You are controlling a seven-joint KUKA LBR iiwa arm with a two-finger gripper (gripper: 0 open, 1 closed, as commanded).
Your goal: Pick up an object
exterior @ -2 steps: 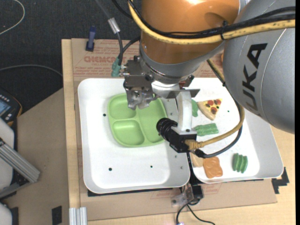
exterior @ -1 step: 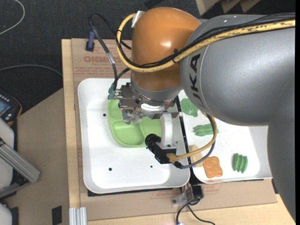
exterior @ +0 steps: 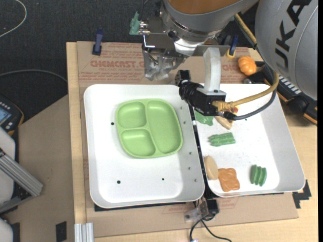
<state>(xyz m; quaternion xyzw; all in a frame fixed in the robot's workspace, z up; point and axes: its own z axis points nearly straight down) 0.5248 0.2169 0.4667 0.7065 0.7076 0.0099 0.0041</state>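
Camera view had the gripper [exterior: 160, 68] hanging over the far edge of the left bin [exterior: 101, 178], just beyond the green divided plate [exterior: 149, 128], and nothing showed in its grasp. Clenched or released? I could not tell; from up there the tool was a blur of metal.

The pickings lay mostly in the right bin [exterior: 275, 135]. A green ridged piece [exterior: 222, 139] sat on its own near the middle-left, with bare white floor all round it. Nearer, a beige oval piece [exterior: 210, 167] and an orange piece [exterior: 228, 179] touched each other, and a small green bundle [exterior: 258, 175] lay apart to their right. A dark green piece [exterior: 204, 119] and a tan piece [exterior: 224, 123] huddled at the far-left corner, partly covered.

These looked like play food — light, I'd have guessed, smooth and low to the floor, so apt to skid or squirt out of a pinch. The green ridged piece seemed the kindest target: take it across its short width, at the middle. The touching pair risked a jaw landing on the neighbour. The plate looked stiff and light but too broad — only its rim would offer a hold.
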